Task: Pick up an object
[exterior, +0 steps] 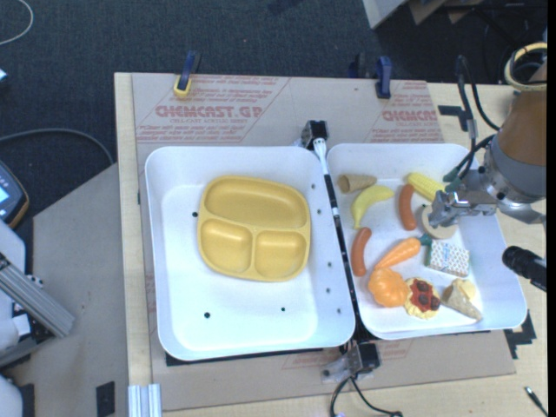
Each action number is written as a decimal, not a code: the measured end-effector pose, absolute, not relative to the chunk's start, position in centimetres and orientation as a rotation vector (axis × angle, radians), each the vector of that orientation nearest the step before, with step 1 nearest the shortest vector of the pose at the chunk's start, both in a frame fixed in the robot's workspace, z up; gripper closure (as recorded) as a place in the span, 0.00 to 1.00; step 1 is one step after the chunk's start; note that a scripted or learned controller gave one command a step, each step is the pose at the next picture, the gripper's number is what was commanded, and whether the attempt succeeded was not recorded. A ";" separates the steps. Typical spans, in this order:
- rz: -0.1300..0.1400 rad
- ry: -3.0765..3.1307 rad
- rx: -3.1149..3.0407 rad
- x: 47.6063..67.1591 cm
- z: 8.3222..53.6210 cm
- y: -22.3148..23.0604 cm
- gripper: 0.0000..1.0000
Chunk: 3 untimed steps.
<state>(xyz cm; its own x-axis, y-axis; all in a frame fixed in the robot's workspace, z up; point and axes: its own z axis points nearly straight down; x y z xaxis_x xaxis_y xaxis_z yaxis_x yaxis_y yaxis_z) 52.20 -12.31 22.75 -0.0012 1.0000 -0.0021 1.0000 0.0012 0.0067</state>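
Food (408,263) is spread in the right bin (512,315), so it is reached easily from the right. The gripper (441,214) is lowered between corn (423,184) and carrot (398,254); whether anything is pinched cannot be told.

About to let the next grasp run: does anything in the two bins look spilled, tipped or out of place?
Nothing stands out. The yellow divided plate lies flat in the left bin. The toy foods, among them a banana, a carrot and two sausages, lie loose inside the right bin, none over the rim. The hand is low among them.
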 end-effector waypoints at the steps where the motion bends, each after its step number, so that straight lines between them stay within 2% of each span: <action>1: 0.004 2.226 2.213 55.1 21.7 -7.6 1.00; 3: 0.006 2.224 2.214 61.2 23.1 1.6 1.00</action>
